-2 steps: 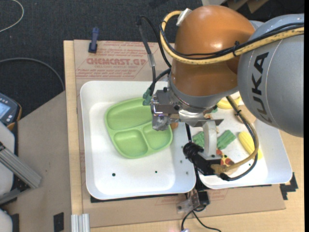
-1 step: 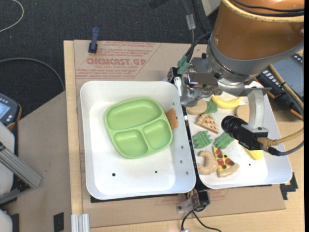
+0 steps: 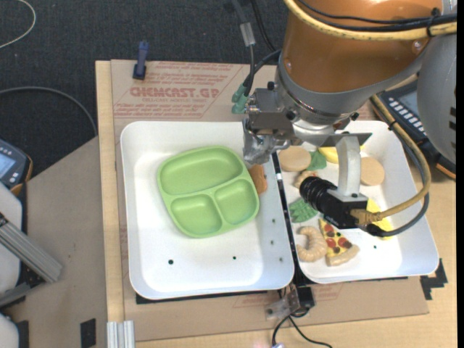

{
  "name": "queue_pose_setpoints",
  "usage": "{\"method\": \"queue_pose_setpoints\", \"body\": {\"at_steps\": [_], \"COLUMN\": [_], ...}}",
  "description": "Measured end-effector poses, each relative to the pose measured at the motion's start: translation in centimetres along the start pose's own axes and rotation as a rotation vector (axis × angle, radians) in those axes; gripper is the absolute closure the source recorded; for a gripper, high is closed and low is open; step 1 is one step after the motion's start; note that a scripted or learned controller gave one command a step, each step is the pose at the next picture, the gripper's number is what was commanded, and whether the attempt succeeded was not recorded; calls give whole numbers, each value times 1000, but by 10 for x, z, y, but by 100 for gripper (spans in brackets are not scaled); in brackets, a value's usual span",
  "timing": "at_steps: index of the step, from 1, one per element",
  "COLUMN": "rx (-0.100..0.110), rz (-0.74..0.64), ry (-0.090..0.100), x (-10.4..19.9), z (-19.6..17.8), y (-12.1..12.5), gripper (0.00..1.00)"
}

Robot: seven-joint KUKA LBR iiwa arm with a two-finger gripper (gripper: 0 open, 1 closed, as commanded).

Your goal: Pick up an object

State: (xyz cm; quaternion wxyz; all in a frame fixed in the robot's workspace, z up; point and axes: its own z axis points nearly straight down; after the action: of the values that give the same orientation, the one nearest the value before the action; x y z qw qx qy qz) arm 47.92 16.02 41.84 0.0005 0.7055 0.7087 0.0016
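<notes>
Toy food (image 3: 330, 246) lying in right bin (image 3: 417, 256) | green tray (image 3: 208, 191) sitting in left bin (image 3: 145, 259) | tool (image 3: 255, 154) hovering at divider, finger state impossible to tell.

I work from one fixed camera mounted above the bench (image 3: 196, 85), looking down at a slant. It frames both white bins: the left bin (image 3: 145, 267) toward 8 o'clock, the right bin (image 3: 413, 256) toward 4 o'clock. The arm (image 3: 355, 35) enters from 1 o'clock, close to the lens and large in frame.
</notes>
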Motion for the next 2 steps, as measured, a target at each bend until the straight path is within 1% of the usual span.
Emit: {"method": "queue_pose_setpoints", "body": {"at_steps": [2], "rx": [-6], "rz": [2], "ry": [1], "x": [-1], "z": [-21], "y": [1], "gripper": [100]}}
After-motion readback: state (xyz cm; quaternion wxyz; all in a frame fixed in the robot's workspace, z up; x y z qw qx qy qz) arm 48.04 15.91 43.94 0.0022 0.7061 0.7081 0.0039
